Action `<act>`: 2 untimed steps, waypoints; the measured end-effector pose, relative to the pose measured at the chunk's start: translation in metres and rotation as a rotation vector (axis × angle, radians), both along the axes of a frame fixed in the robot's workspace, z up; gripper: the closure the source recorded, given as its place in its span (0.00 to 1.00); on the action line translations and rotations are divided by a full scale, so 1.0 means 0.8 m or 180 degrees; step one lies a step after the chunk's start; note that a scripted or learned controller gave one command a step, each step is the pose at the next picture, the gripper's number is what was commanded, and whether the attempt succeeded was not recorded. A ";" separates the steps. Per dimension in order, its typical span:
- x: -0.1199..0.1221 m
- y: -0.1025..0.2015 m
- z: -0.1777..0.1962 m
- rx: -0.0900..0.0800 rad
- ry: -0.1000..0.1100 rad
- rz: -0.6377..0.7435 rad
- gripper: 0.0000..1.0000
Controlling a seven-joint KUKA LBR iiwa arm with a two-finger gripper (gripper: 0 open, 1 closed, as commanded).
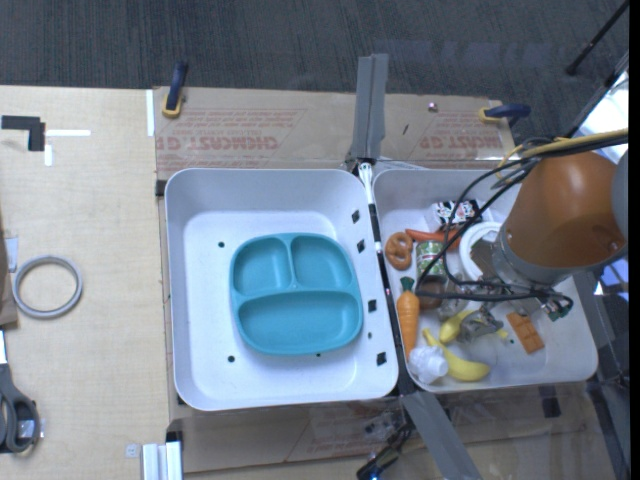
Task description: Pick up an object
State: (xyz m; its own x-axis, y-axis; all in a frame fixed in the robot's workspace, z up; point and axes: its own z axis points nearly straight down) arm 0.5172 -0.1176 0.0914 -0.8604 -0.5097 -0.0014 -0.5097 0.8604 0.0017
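Note:
The right bin (575,363) holds several small items. A brown pretzel (398,250) and an orange carrot (407,315) lie along its left wall. A yellow banana (466,368) and a white crumpled piece (428,366) sit near the front. An orange block (525,332) lies to the right of them. The arm's orange band (562,213) hangs over the bin's middle and hides much of it. My gripper (487,313) is low beneath the band, among cables, just above the banana and a small yellow piece (452,325). Nothing is seen held.
The left bin (190,268) holds a teal divided plate (296,293). A grey tape roll (45,286) and scissors (18,418) lie on the bench at far left. A white ring-shaped item (472,251) and a green-labelled item (432,256) sit behind the gripper.

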 end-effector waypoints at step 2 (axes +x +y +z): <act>-0.021 0.032 0.000 -0.0001 0.0000 -0.0583 1.00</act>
State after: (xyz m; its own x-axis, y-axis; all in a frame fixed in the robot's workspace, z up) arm 0.5002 -0.0922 0.0914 -0.9388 -0.3445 -0.0013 -0.3445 0.9388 0.0014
